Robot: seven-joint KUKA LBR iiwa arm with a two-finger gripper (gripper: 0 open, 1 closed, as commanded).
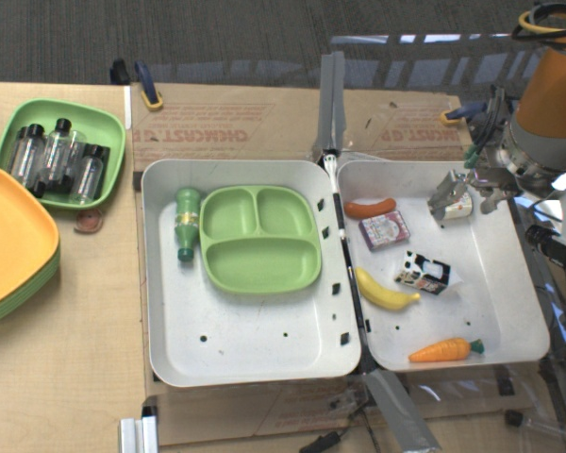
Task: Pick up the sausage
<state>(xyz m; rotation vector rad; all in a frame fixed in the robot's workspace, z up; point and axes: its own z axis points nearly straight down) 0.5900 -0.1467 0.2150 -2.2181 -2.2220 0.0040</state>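
While your gripper [453, 199] hovers over the right bin's [509, 281] upper right, too blurred to tell its state, the sausage [370, 208] lies at that bin's upper left, just above a small pink packet [385, 229].

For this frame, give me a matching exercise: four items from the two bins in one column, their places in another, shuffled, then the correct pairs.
Things:
1. red-orange sausage
2. yellow banana
3. orange carrot with a green top
4. green plastic bottle

Places:
A. left bin, left of the green divided plate
B. right bin, near corner
C. right bin, far left corner
D. right bin, against its left wall, midway

Pairs: 1-C, 2-D, 3-B, 4-A
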